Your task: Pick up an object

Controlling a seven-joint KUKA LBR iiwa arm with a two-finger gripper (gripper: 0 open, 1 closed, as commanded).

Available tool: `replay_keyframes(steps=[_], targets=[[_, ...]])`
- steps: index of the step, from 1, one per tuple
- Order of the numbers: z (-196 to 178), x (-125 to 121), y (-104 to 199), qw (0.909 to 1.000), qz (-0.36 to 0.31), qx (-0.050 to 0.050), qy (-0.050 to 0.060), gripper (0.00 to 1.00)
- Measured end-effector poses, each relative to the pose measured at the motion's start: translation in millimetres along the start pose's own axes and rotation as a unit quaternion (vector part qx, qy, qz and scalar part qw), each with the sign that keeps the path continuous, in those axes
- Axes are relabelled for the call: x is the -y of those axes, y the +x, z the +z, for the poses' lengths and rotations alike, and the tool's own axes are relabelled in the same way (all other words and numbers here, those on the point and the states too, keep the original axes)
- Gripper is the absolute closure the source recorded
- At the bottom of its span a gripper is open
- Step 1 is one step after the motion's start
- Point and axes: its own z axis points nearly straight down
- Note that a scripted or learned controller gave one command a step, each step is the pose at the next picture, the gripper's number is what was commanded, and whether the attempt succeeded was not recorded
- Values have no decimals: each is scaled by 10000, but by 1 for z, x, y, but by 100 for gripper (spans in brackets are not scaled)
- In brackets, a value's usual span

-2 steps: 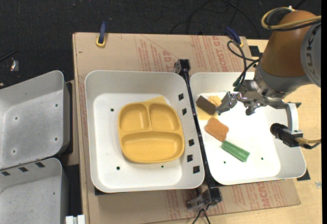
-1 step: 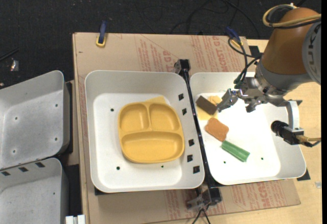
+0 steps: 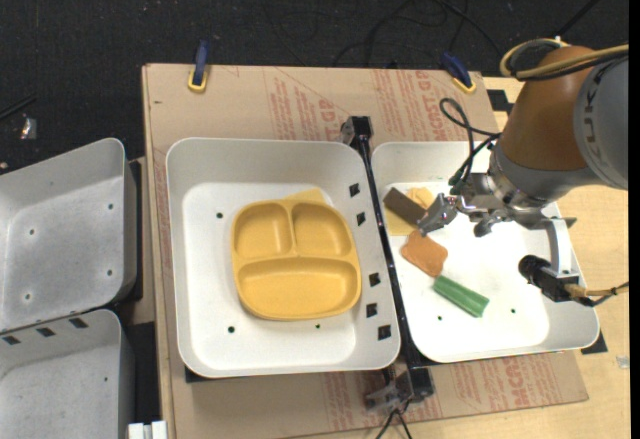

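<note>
The right white bin [image 3: 500, 347] has a lot of bare floor. Its right half and its near edge have room to move in. The things in it all lie on its left side, close to the wall. A thin black strip [image 3: 378, 237] runs along that wall, between the two bins. Both bins sit on a brown board [image 3: 300, 97].

The gripper [image 3: 436, 219] hangs low over the left part of the right bin. I cannot tell if it is wide or narrow, and I see nothing held in it.

Four things lie near it. A dark brown block [image 3: 403, 208] lies up by the left wall, just beside the gripper tip. A small yellow piece [image 3: 422, 196] touches the block on its far side. A flat orange piece [image 3: 424, 253] with soft corners lies just below the gripper, tilted. A green stick [image 3: 460, 295] lies below that, slanting down to the right, a little apart from the orange piece.

The brown block is tight against the wall, so there is little room on that side. The green stick has bare floor all around it.

The left white bin [image 3: 200, 227] holds a yellow plastic plate [image 3: 296, 262] with three parts. It lies flat in the middle, well apart from the gripper.
</note>
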Motion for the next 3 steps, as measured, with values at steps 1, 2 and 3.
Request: replay_keyframes(steps=[1,2,3], targets=[[43,0,-1,10000,-2,-1,-1,0],[81,1,-1,10000,-2,-4,-7,0],[67,-1,-2,10000,8,6,-37,100]])
